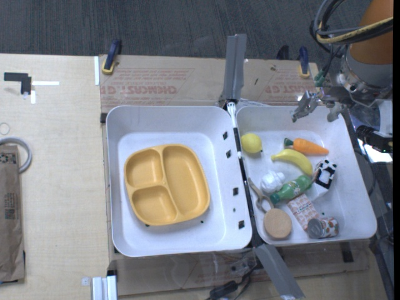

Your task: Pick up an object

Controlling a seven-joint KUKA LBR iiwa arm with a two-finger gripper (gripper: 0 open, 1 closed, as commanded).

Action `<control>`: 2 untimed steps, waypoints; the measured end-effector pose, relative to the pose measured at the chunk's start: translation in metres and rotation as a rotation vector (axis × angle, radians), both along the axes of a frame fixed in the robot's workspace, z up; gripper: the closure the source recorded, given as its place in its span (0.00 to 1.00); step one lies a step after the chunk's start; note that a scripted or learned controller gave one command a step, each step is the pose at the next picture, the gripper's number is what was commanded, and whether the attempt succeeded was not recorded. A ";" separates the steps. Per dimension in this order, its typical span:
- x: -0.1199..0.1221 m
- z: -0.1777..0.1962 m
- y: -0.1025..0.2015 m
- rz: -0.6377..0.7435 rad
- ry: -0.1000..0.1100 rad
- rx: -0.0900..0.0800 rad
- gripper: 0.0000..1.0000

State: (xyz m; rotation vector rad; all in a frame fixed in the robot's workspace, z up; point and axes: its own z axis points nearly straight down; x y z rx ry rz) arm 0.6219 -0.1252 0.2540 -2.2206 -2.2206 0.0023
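Tool (305, 107) above cluttered right bin (350, 230)

A light wooden surface (56, 142) is carrying two white bins, left (119, 186) and right (359, 186), sitting side by side over a cardboard sheet (162, 80).

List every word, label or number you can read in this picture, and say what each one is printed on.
"CHEMCAST GP", in red, upside down and repeated on the brown cardboard sheet behind the bins; only partly legible, so the reading is unsure.
Black print on the brown paper bag at the left edge: too small to read.
Print on the small red packet in the right bin: too blurred to read.
The yellow divided plate bears no text.
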 end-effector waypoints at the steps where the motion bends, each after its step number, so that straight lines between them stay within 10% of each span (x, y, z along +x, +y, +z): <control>1: -0.012 -0.163 -0.046 -0.034 -0.001 -0.001 0.00; 2: -0.015 -0.161 0.016 0.035 -0.005 -0.005 0.00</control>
